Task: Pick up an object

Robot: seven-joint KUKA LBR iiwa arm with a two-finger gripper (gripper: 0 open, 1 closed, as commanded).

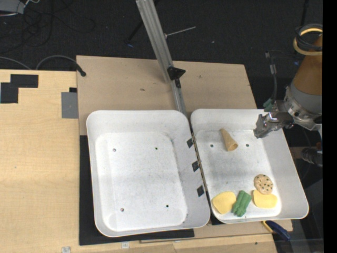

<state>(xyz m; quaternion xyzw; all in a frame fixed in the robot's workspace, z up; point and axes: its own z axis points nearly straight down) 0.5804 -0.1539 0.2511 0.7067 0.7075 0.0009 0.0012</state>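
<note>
Cone (228,139) lying alone mid right bin (295,183), nearest the claw (265,124) hovering at the bin's upper right edge. Claw spread impossible to tell, too small. Best approached from above, across the narrow width.

Two white bins sit side by side on the surface (221,83). The right bin (287,157) holds a tan cone (229,139) near its middle and, along its near edge, a yellow piece (224,202), a green piece (242,203), another yellow piece (265,200) and a speckled cookie (263,183). The gripper (265,125) hangs over that bin's far right rim, apart from the cone.
</note>
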